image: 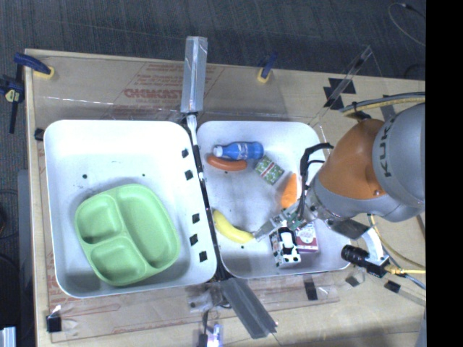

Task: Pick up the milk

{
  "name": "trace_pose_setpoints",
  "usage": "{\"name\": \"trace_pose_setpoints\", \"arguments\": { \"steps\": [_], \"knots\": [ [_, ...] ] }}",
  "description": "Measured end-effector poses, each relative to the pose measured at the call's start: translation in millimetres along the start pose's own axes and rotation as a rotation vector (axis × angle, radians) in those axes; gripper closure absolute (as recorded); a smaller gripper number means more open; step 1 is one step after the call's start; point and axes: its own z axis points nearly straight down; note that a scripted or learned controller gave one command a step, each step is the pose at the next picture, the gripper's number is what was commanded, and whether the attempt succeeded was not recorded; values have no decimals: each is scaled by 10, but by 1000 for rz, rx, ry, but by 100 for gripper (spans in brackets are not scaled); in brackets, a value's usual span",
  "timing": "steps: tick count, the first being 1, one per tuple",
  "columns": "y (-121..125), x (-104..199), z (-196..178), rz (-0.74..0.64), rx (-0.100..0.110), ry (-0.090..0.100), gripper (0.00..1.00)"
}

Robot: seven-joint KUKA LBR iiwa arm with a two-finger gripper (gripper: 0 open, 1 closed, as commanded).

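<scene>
I see the tabletop, pale wood under clear sheeting with red print, carrying two white bins side by side. Blue clamps grip its far left corner; another sits at the far edge. Dark grey carpet lies beyond.

Left bin: a green divided tray, tilted, near the front.

Right bin: a blue bottle at the back, a red-orange sausage touching its near side, a green packet just beside them, a carrot partly under the arm, a banana near the dividing wall.

The milk, a cow-patterned carton, stands in the right bin's front right area, touching a red-labelled carton on its right.

The tool sits low over the milk's top edge. I cannot tell how wide it is or whether it grips anything.
</scene>
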Motion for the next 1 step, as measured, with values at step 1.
{"name": "trace_pose_setpoints", "arguments": {
  "steps": [1],
  "knots": [
    [29,-6,-114,-7,-5,-4,100]
  ]
}}
